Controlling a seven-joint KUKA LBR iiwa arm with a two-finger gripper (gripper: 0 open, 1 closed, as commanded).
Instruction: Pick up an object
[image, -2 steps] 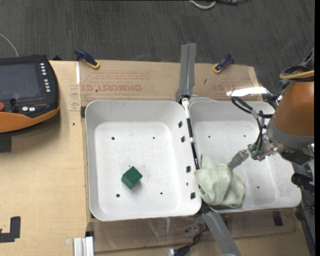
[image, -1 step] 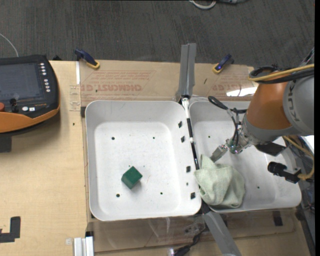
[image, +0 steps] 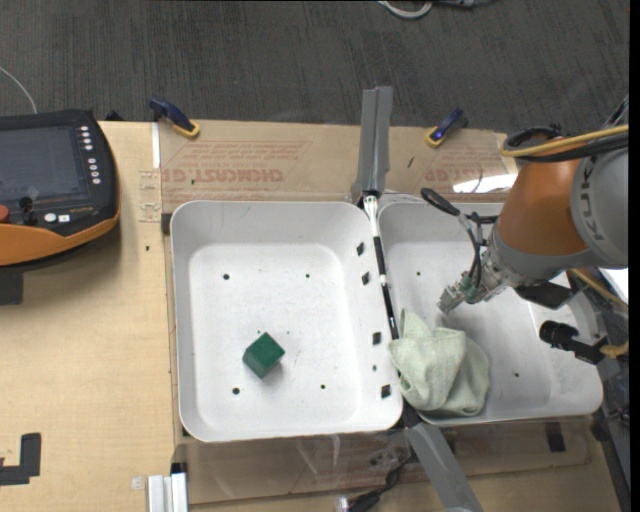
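Nearest, a crumpled pale green cloth is lying in the right white plastic bin, against its near-left corner, below and slightly left of the two-finger gripper; finger spread cannot be told. Farther left, a small green cube is sitting in the left white bin. Mirrored red lettering on the cardboard is reading roughly "CHEMCUT".

Around the green block the left bin's floor lies open on every side, its walls well apart from it. Beyond the divider, right of the block, a crumpled pale cloth crowds the right bin's near-left corner, with the arm above that bin.
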